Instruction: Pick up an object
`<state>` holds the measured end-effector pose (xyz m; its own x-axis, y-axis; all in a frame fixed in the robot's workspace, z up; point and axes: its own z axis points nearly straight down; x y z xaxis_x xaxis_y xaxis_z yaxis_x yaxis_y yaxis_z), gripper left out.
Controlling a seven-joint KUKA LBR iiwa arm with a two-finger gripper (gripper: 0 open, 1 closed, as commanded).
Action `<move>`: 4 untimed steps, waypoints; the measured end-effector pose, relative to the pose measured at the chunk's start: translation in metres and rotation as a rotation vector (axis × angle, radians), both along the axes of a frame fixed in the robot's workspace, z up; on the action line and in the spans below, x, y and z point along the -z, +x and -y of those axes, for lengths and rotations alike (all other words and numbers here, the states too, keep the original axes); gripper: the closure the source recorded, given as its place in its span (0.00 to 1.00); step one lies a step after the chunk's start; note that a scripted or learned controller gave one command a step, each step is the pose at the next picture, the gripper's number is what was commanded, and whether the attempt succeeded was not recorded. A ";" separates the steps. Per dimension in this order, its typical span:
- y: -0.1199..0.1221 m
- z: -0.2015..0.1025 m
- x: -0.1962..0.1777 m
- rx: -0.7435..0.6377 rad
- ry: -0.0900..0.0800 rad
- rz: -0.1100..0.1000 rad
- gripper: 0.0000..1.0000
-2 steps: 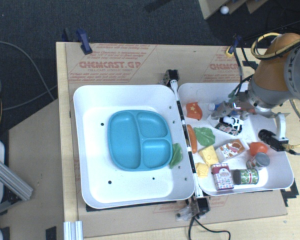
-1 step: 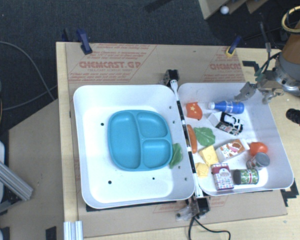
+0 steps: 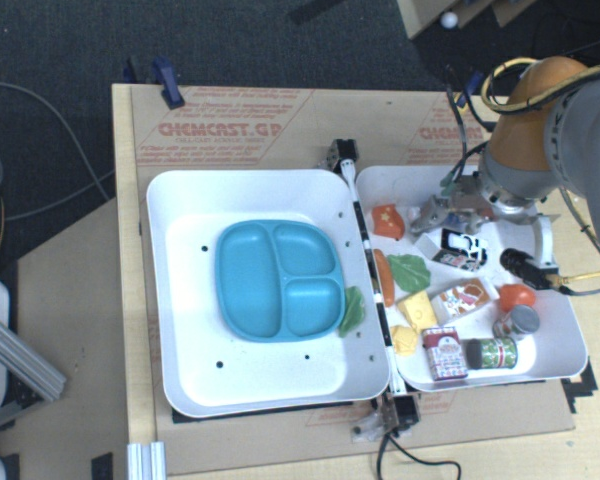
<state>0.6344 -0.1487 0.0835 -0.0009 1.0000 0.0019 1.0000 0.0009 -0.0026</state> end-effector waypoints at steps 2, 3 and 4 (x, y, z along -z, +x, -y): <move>-0.114 0.018 -0.001 0.000 -0.001 0.002 0.00; -0.078 0.076 -0.087 0.002 -0.004 0.005 0.00; 0.008 0.029 -0.007 -0.001 0.000 0.001 0.00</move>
<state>0.6424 -0.1778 0.0910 -0.0022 1.0000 0.0022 1.0000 0.0022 -0.0012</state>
